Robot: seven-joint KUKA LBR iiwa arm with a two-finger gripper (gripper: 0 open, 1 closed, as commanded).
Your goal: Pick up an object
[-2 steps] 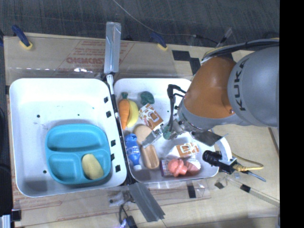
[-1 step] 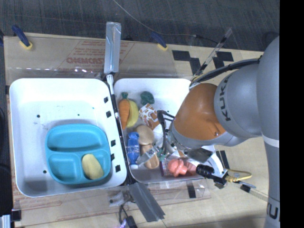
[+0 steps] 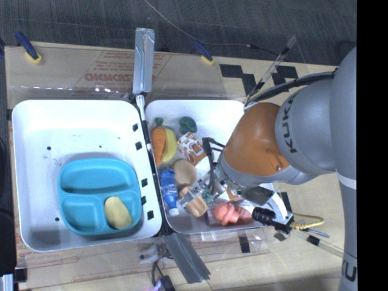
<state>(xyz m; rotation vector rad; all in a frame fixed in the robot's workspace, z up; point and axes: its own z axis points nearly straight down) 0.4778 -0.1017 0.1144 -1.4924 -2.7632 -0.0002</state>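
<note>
From above, the arm is reaching into the right bin (image 3: 233, 107), its gripper (image 3: 205, 190) sitting low among crowded toys; whether it is open or closed I cannot tell. Nearest it are lying a tan piece (image 3: 184, 173) and a pink toy (image 3: 230, 213), probably light, hard plastic, smooth and prone to slipping, so gripping across the narrow middle seems wisest. A carrot (image 3: 158, 142), banana (image 3: 170, 144) and blue bottle (image 3: 168, 183) are pressing close, hindering access. The left bin (image 3: 36, 126) is holding a blue tray (image 3: 91, 180).

Arm (image 3: 285, 138) over cluttered right bin (image 3: 233, 109)
</note>
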